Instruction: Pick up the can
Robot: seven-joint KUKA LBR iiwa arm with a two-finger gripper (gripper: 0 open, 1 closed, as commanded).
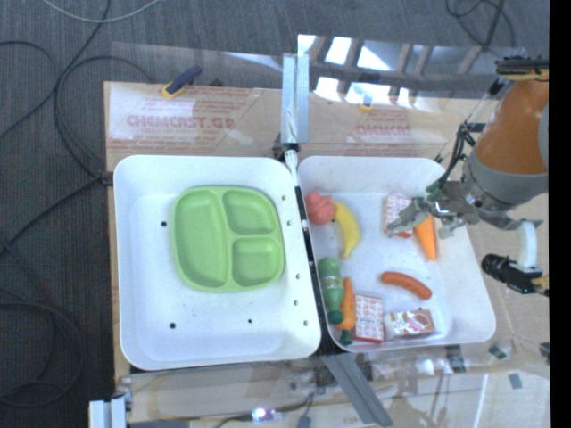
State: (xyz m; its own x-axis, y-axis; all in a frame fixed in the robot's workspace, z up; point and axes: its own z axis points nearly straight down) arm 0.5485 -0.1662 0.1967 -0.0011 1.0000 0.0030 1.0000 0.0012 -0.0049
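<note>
Across the worktop we are counting two white bins side by side. Left bin: one green divided plate. Right bin: one yellow banana, one pink-red fruit, two carrots, one sausage, three small printed packets, and one green can, which is lying along the bin's left wall beside one carrot. One arm is reaching in from the right, its end effector hanging over the upper packet and the other carrot; we cannot tell how its fingers are standing.
</note>
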